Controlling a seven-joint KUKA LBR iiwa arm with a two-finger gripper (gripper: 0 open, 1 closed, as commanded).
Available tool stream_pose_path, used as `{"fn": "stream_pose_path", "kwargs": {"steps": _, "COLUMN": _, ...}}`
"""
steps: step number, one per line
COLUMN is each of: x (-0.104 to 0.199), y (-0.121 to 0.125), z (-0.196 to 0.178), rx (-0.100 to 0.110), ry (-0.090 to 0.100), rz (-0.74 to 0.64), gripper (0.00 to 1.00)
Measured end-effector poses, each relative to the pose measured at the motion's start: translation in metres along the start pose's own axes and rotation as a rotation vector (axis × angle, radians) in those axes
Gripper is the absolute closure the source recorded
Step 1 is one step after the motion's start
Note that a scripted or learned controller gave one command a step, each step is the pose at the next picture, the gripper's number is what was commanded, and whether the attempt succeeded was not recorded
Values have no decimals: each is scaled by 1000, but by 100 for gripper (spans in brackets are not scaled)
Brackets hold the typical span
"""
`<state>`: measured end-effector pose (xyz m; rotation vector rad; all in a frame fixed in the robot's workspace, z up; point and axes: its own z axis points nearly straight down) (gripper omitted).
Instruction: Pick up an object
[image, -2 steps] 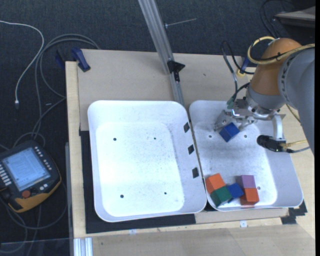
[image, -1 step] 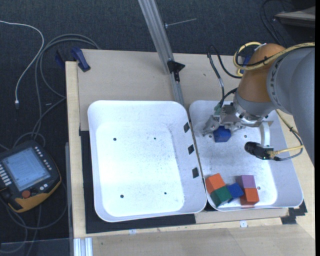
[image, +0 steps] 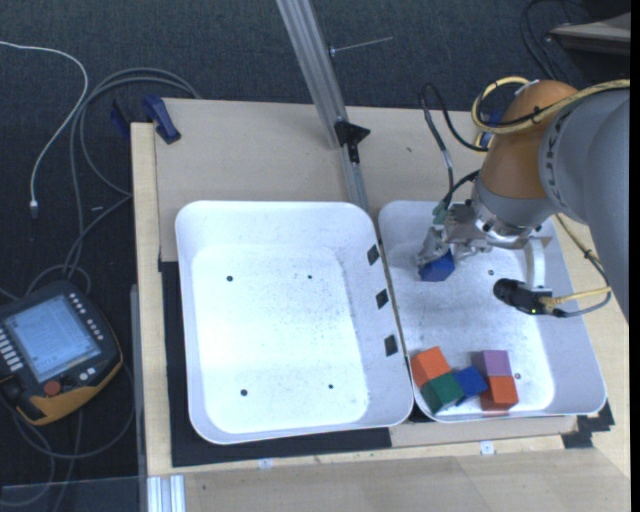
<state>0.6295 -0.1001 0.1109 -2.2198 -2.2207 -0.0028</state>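
**Mia:** How many bins are there?

**Ben:** Two white ones, side by side on the bench. The left bin is the bigger one. The right bin has the blocks in it.

**Mia:** How many blocks?

**Ben:** I count six. One blue block is up near the far end of the right bin, and the gripper is pinching it between its two fingers. The other five sit in a little bunch at the near end: one orange block, one green block, one small blue block, one purple block and one red block (the red one is partly tucked under the purple one, so I only see some of it).

**Mia:** Is the pinched block touching the bunch?

**Ben:** No, it is well apart from them, with bare white bin in between.

**Mia:** Is it off the floor of the bin?

**Ben:** I cannot tell from up here.

**Mia:** Where does the arm come from?

**Ben:** From the right. It is grey, with one orange band above the wrist.

**Mia:** Anything on the floor?

**Ben:** One control pad with a screen, on the left, beside some cables.
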Motion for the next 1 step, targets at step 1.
{"fn": "stream_pose_path", "kwargs": {"steps": 1, "x": 121, "y": 33, "z": -93, "rx": -8, "ry": 2, "rz": -9, "gripper": 100}}
